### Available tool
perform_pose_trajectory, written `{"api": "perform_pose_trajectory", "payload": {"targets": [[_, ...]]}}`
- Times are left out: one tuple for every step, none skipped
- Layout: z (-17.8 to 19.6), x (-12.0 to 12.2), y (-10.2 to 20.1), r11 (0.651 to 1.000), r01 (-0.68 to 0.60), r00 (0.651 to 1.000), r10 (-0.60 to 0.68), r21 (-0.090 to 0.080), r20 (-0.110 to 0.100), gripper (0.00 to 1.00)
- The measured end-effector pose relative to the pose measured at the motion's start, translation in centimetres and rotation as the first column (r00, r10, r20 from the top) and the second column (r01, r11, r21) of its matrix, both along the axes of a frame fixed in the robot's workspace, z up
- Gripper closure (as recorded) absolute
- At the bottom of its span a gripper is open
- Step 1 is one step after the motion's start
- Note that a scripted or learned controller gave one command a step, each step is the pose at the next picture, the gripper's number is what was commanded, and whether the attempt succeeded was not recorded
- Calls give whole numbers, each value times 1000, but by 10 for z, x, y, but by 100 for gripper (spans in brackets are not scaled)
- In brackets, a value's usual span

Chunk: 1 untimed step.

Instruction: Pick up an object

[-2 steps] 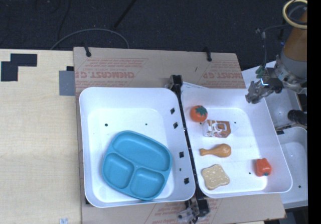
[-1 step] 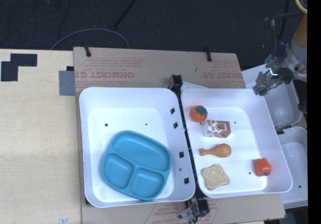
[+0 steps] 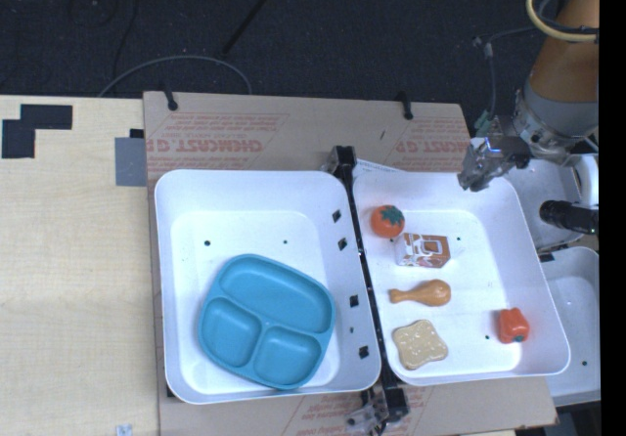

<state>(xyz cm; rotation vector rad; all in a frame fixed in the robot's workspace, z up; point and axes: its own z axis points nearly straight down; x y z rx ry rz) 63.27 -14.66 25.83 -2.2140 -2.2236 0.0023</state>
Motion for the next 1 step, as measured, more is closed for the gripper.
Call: {"api": "perform_pose_trajectory", "payload": {"targets": [[2, -3, 45, 1000, 1, 1000, -1, 0, 0, 100]]}}
